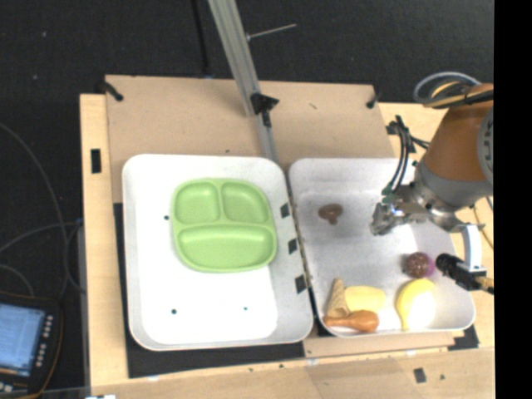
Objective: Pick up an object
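Right bin, white, shallow: holds all loose objects. Small brown mushroom-shaped piece lies alone in upper-left part of bin floor. Dark reddish-purple round item sits right of centre. Pale yellow lemon-like fruit just below it, near front right corner. Yellow flat piece, tan wedge and orange carrot-like item clustered together at front edge, apparently touching.
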Controlling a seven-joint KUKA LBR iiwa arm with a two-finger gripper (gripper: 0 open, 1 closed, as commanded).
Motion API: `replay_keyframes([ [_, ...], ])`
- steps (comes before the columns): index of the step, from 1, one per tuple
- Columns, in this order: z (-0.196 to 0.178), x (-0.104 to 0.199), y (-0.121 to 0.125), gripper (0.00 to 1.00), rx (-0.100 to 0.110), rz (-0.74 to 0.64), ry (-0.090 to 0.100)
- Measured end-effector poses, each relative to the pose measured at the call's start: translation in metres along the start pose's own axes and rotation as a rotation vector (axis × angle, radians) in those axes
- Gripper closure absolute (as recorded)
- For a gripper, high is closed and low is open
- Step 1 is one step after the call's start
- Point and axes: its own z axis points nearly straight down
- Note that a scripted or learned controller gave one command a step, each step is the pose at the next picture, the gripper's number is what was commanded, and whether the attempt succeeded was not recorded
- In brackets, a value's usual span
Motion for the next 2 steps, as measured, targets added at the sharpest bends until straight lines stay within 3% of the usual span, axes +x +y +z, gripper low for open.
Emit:
replay_keyframes([
  [1, -0.064, 0.004, 0.003, 1.0, -0.003, -0.007, 0.0],
  [2, -0.096, 0.002, 0.005, 1.0, 0.001, -0.007, 0.001],
])
